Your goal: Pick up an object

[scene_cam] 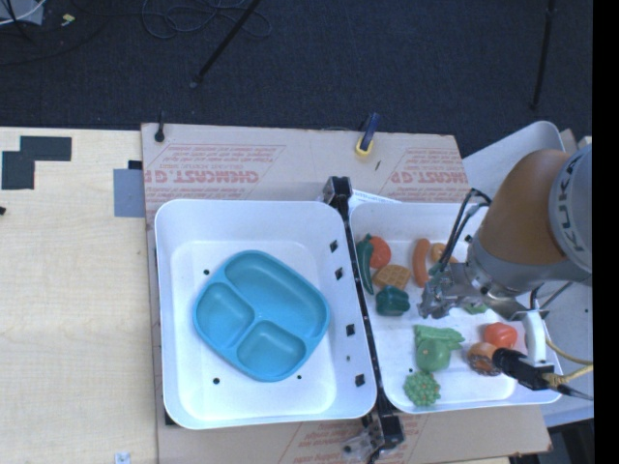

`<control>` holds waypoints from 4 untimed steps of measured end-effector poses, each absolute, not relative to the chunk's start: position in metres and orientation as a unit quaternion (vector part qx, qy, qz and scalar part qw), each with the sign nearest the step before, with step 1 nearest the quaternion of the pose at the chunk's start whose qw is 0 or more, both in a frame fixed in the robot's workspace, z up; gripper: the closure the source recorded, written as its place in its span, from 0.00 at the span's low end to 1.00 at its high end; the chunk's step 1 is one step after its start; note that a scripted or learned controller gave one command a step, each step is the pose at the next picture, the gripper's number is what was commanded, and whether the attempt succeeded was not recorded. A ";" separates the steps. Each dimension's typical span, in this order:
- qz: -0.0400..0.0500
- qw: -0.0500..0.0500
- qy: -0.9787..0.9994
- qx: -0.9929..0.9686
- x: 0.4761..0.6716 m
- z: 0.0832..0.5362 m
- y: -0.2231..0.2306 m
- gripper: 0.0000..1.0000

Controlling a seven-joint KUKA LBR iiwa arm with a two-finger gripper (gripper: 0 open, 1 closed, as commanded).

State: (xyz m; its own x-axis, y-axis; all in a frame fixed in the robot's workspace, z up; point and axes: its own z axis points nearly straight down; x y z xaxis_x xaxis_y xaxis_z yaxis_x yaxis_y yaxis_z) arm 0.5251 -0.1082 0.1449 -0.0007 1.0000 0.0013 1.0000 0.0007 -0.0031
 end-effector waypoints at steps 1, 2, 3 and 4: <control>0.000 0.000 -0.707 -0.707 0.528 0.205 -0.113 1.00; 0.001 0.002 -0.707 -0.707 0.529 0.226 -0.114 1.00; 0.002 0.004 -0.708 -0.707 0.502 0.219 -0.081 1.00; 0.003 0.004 -0.708 -0.706 0.482 0.215 -0.049 1.00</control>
State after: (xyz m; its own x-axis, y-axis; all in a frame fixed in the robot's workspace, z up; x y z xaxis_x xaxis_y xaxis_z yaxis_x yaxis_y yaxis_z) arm 0.4819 -0.0488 0.2146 -0.0020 1.0000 0.0022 1.0000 0.0021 -0.0094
